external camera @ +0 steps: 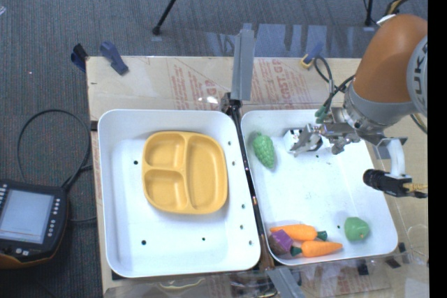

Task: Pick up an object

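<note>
Pincer: your pincer (309, 143) hung over the upper part of the right bin (328, 220), reaching in from the right. Whether it was open or closed could not be told — it looked small and blurred against the white floor.

Load: nothing was visibly gripped.

Nearest object: a green bumpy toy, perhaps grapes (263, 149), lay just to the pincer's left, near the bin's left wall, apart from the pincer.

Other candidates: well below the pincer, along the bin's near edge, lay two orange carrots (307, 239) with a small purple piece (281, 241) touching them; a green pepper-like toy (356, 228) sat below and to the pincer's right.

Left bin: further to the pincer's left, the left bin (119, 213) carried a yellow divided plate (185, 172).

Progress: as far as you could judge, the pick was not yet done — every object rested on a bin floor.

Left to do: you would have needed to settle on one object, close on it and lift it.
</note>
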`<state>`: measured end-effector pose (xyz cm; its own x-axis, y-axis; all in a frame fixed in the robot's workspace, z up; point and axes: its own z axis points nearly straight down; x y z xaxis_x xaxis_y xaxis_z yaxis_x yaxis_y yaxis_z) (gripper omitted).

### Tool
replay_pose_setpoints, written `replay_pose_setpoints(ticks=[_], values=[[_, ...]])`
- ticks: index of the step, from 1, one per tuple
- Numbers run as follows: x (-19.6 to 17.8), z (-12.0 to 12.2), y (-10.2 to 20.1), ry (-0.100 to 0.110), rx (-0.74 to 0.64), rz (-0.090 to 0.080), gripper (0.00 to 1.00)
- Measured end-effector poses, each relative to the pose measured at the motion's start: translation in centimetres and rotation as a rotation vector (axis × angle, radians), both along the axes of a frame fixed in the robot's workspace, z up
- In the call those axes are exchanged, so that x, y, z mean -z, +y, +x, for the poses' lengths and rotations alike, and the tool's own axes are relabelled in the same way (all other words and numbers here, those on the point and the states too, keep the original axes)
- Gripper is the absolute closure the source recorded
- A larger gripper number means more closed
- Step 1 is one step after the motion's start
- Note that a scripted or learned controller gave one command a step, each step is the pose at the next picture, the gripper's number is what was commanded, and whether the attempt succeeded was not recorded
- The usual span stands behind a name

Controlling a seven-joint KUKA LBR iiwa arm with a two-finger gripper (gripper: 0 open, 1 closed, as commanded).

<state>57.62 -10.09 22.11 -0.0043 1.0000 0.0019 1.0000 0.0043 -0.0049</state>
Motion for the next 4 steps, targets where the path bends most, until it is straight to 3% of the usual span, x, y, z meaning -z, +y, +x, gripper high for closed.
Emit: replay_pose_setpoints(ticks=[1, 2, 3, 4], values=[[4.8, -10.3, -1.2, 0.006, 0.055, 0.000, 0.00], [13.6, -10.2, -0.5, 0.003, 0.019, 0.001, 0.00], [5.3, -8.1, -1.3, -0.008, 0.030, -0.002, 0.00], [4.2, -10.1, -3.0, 0.000, 0.006, 0.000, 0.00]])
